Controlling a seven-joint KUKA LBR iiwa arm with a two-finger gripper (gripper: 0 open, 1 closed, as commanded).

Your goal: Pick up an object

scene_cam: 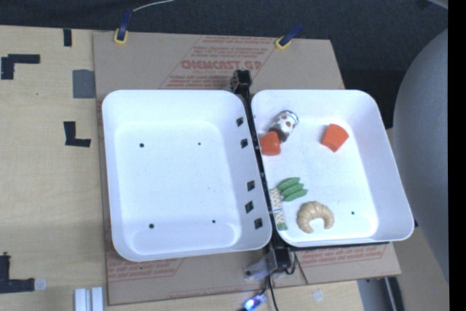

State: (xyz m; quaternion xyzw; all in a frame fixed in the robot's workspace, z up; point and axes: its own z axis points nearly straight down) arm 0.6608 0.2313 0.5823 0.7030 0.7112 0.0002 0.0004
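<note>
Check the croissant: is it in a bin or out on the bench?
In. The croissant lies on the floor of the right bin, near its front edge.

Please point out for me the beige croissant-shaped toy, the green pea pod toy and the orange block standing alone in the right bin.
beige croissant-shaped toy [315, 215], camera view, middle of its curved body
green pea pod toy [292, 189], camera view, centre of the pods
orange block [334, 137], camera view, its top face

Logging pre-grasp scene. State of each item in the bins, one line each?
croissant: lying flat, near front edge of right bin
green pea pods: lying flat, by divider
orange block: apart from others
second orange piece: touching small round item
small round item: details unclear
left bin: upright
</note>
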